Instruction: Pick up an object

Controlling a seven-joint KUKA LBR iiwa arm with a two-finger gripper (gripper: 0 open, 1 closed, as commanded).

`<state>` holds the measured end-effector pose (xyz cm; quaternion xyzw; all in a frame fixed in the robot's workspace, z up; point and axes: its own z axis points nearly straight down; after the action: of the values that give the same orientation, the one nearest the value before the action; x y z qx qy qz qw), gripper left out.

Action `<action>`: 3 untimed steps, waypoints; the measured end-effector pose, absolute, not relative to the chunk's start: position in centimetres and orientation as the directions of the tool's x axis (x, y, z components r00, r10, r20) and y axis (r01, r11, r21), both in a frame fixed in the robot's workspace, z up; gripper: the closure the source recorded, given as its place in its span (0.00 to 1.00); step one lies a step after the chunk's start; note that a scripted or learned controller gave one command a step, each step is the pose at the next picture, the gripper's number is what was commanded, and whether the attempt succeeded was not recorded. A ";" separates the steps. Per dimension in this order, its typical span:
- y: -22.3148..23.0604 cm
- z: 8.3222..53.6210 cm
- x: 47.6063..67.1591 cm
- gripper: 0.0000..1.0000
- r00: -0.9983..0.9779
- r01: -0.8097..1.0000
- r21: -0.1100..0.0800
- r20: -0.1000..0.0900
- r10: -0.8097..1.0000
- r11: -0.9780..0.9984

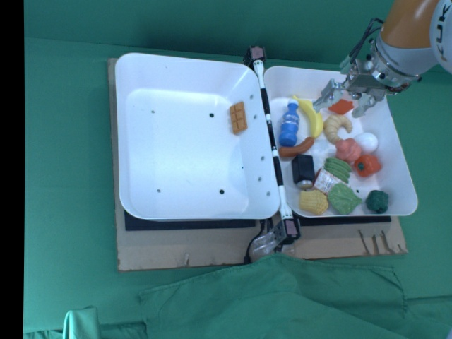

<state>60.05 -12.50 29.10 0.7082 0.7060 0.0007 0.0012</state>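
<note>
The gripper (347, 97) is hovering with its fingers spread wide and holding nothing, directly over the small orange-red piece (341, 106) lying near the right bin's (402, 164) far edge.

We see a counter (70, 154) draped in green cloth. On it lies a flat brown cardboard sheet (191, 256), with a dark pad (183, 223) showing at the near edge under the left bin (141, 69). The right bin (402, 189) sits just beside it. A loose fold of green cloth (282, 295) lies nearer us.
</note>
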 end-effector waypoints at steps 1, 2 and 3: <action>-16.4 20.7 59.1 0.00 0.008 1.000 -0.006 -0.001 1.000 -0.008; -16.3 22.5 59.4 1.00 0.007 1.000 0.010 -0.005 1.000 -0.007; -19.0 20.8 52.8 1.00 0.009 1.000 -0.002 -0.002 1.000 -0.009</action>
<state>52.77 -18.98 20.83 0.7104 0.7038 -0.0014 0.0001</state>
